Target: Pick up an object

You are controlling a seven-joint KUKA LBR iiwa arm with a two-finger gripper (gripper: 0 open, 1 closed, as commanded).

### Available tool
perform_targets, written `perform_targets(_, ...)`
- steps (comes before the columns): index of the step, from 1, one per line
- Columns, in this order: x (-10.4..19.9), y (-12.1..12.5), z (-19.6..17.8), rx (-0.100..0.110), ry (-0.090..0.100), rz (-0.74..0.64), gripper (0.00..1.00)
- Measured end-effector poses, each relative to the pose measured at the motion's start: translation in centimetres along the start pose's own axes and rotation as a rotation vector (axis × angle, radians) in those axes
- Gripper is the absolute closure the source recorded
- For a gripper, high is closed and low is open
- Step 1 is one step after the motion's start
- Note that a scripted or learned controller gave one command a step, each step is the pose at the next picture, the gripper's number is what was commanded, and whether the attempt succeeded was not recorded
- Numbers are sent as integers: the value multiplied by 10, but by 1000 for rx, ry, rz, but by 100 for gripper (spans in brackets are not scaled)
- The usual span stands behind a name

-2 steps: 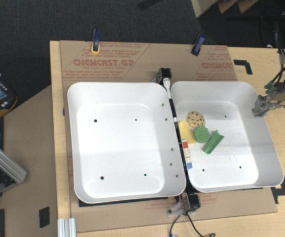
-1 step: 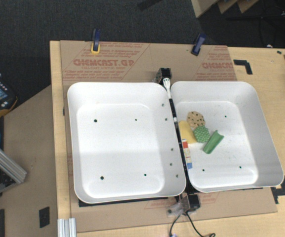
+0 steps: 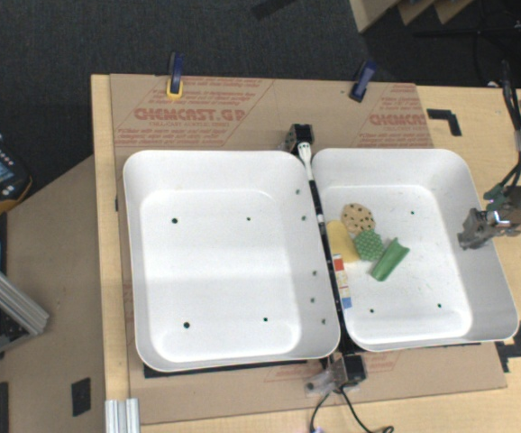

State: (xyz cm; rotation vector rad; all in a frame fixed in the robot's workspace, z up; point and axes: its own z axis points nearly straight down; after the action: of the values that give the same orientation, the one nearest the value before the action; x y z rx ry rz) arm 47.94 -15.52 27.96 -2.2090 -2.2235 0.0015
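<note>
Leftmost, left white bin [image 3: 152, 242] on the cardboard-covered surface [image 3: 242, 106]. Next, right white bin [image 3: 450, 314] at 3 o'clock of it, touching along the middle. Clustered by that bin's 9 o'clock wall: speckled round cookie [image 3: 358, 215], yellow block [image 3: 339, 240], green dotted piece [image 3: 367, 244], green cylinder [image 3: 389, 261]. Farthest over, pincer [image 3: 473, 230] at the rim's 3 o'clock, apart from the cluster; spread or pressed together: cannot tell.
</note>
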Motion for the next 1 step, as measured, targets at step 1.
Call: perform_targets(1,-38,-1,76,1,-3,10,100)
